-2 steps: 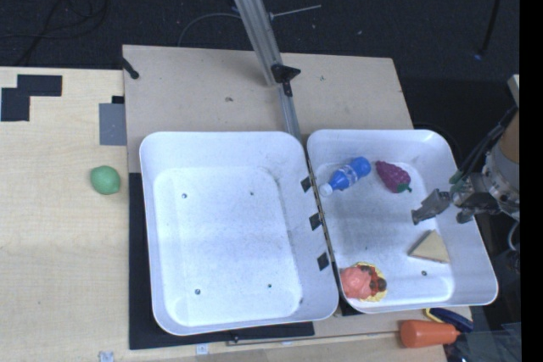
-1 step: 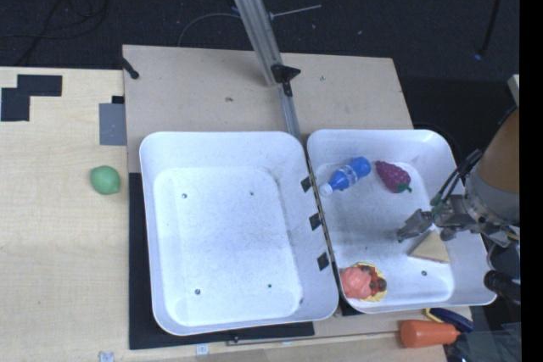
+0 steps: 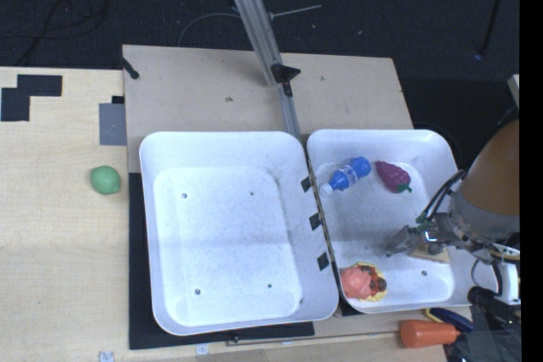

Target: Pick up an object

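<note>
In the right bin (image 3: 441,150) lie a blue plastic bottle (image 3: 347,175) near the back left, a purple grape-like toy (image 3: 393,175) beside it, and a red and yellow toy (image 3: 364,282) at the front left corner. My gripper (image 3: 414,242) hangs low over the right half of this bin, to the right of and a little behind the red and yellow toy, apart from it. A small tan piece (image 3: 436,256) shows just under the gripper. The wrist hides what lies directly beneath it.
The left bin (image 3: 153,150) sits next to the right one. A green ball (image 3: 106,180) rests on the bench at the left. An orange object (image 3: 428,333) lies in front of the right bin. A metal rail (image 3: 257,17) slants in from the back.
</note>
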